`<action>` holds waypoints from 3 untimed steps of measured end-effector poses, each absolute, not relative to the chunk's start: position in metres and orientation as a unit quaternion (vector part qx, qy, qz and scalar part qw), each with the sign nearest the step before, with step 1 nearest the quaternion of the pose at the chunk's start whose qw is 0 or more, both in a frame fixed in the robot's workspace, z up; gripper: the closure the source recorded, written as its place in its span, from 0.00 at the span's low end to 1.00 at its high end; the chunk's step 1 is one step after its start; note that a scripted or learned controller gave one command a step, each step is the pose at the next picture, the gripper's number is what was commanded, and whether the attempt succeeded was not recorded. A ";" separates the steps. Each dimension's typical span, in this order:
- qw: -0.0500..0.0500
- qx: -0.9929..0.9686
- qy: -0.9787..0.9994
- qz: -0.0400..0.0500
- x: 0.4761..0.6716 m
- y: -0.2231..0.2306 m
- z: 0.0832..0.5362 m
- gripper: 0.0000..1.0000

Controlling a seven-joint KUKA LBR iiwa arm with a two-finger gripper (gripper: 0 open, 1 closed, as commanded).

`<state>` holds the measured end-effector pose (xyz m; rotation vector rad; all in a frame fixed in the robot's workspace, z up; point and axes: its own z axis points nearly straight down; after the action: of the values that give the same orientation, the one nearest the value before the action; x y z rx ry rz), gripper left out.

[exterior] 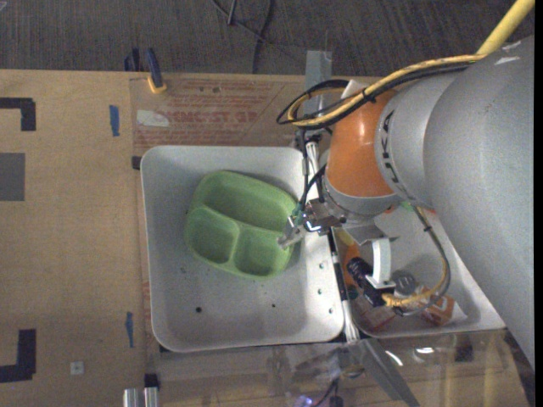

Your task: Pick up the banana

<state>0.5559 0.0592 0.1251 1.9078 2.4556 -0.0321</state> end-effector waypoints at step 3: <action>0.006 0.566 0.824 0.002 0.530 -0.099 0.090 0.00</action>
<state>0.5300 -0.0989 0.0904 1.7719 2.5791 0.0047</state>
